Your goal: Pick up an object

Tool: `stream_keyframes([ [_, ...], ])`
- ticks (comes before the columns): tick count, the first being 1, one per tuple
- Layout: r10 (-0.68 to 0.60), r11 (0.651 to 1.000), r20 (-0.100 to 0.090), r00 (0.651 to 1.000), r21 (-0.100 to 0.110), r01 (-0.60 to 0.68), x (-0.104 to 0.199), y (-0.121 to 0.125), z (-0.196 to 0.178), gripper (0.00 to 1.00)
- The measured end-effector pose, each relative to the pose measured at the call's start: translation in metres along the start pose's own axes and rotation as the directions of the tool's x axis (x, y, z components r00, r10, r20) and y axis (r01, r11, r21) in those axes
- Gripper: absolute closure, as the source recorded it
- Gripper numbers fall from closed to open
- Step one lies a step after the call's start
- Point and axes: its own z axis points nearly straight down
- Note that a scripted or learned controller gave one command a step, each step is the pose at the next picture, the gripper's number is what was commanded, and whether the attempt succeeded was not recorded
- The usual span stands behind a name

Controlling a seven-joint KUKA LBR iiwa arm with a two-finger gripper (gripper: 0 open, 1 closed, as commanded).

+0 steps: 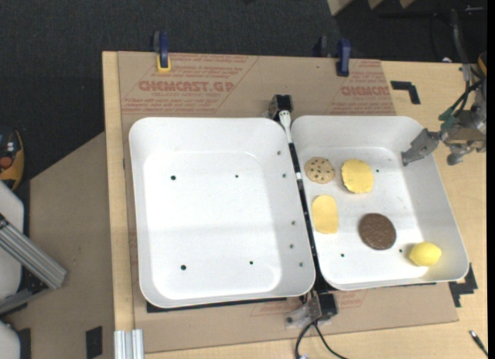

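small yellow lemon-shaped piece [425,254] lies below the tool [414,151], round yellow disc [357,176] just left of it. can't tell the tool's opening, nothing visibly held.

The arm's gripper [421,147] hovers at the view's right edge

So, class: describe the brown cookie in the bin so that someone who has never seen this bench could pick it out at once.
Look at the right bin, the one holding all the food items. In its near half, between the pale yellow oblong and the lemon, lies the brown cookie. It is the only dark, plain brown round; the chip cookie farther back is tan and speckled, and everything else is yellow.
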Motion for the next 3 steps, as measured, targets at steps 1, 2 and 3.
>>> stream_keyframes([
  [1, 0.0, 1.0, 0.002, 1.0, -0.016, 0.0, 0.011, 0.062, 0.148, 0.0],
  [2, -0.004, 1.0, 0.001, 1.0, -0.005, 0.004, 0.032, 0.11, 0.165, 0.0],
  [3, -0.001, 1.0, 0.001, 1.0, -0.001, 0.001, 0.031, 0.107, 0.164, 0.0],
])
